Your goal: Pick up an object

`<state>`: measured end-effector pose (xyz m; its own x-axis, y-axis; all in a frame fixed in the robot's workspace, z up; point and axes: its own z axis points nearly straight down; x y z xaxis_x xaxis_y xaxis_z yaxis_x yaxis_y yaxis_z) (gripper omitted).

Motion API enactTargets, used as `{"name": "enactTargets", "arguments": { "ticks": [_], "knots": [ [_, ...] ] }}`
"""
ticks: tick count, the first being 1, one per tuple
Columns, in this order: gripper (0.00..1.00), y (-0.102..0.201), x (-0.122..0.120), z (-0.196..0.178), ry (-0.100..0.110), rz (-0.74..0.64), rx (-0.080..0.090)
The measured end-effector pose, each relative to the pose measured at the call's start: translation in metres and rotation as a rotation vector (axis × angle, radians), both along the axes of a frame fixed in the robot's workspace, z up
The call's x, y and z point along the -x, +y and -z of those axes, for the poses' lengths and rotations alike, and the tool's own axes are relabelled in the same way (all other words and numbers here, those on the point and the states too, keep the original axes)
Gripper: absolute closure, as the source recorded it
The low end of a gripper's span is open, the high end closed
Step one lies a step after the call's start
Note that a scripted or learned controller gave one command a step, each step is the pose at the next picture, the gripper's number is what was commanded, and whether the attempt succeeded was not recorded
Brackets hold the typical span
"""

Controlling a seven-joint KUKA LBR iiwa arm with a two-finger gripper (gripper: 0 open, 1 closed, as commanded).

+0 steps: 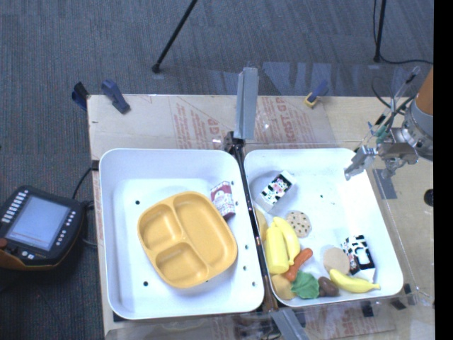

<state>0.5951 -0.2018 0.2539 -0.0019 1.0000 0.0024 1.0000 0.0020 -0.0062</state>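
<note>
The pincer (pixel 362 158) hangs over the upper right rim of the right bin (pixel 333 163), with nothing between its fingers; whether they are spread or closed I cannot tell at this size. Cables and a grey bracket crowd the wrist just to its right, off the bin's edge.

Taking the right bin as the landmark: its upper right stretch, under the pincer, is bare white floor. Near its upper left corner lies a small black-and-white milk carton (pixel 277 188). Below that sits a chocolate-chip cookie (pixel 298 223), and beside the cookie, against the bin's left wall, a cluster of yellow toy food (pixel 279 244) – banana-like pieces pressed together. A carrot (pixel 302 258) slants out from under that cluster, with a green leafy piece (pixel 306 286) and a brown lump (pixel 328 286) at the bin's lower edge. A second black-and-white carton (pixel 359 254) stands toward the lower right, touching a pale round slice (pixel 335 260), and a banana (pixel 353 282) curves along the bottom – all well apart from the pincer.

Left of the right bin, the left bin (pixel 124 183) holds a yellow divided plate (pixel 186 239) and a small red-and-white carton (pixel 223 198) touching the plate's upper right rim. An upright grey post (pixel 247 105) rises on the bench (pixel 177 122) above the seam between the bins.
</note>
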Motion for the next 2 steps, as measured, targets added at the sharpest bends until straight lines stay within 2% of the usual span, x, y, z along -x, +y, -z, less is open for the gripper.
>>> {"name": "enactTargets", "arguments": {
  "ticks": [1, 2],
  "knots": [
    [0.0, 0.048, 0.01, 0.149, 0.011, -0.098, -0.004],
    [0.0, 0.078, -0.01, 0.11, -0.004, -0.085, 0.0]
  ]
}}
